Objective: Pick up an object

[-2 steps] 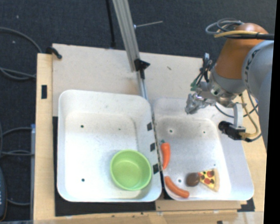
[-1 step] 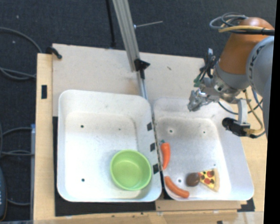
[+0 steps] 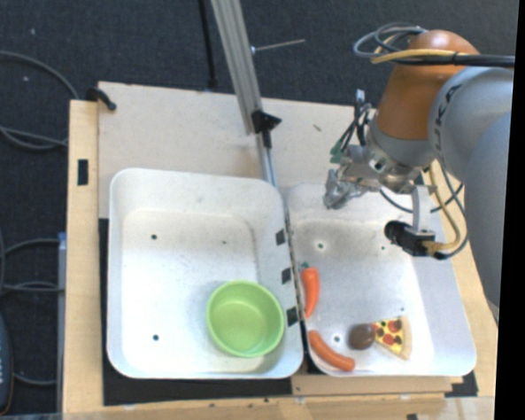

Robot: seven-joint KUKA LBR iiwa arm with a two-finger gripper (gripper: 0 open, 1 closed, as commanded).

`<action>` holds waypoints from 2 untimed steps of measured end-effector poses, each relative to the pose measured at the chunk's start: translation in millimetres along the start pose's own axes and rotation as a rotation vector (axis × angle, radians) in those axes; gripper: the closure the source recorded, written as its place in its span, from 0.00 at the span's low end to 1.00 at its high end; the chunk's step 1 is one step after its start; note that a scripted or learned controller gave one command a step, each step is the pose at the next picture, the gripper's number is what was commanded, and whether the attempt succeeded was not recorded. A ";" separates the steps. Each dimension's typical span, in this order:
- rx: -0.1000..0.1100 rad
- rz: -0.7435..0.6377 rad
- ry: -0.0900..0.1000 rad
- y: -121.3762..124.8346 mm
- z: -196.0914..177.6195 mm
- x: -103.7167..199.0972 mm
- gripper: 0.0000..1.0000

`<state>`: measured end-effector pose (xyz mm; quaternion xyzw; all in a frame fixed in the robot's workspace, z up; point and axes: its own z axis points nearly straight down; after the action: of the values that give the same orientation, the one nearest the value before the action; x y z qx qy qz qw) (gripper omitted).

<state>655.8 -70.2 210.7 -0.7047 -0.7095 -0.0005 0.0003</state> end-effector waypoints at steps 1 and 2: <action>0.001 -0.001 0.001 -2.0 0.2 52.7 1.00; -0.001 -0.001 0.001 1.7 -9.4 94.6 1.00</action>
<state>656.9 24.4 220.2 -0.7045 -0.7097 -0.0014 0.0001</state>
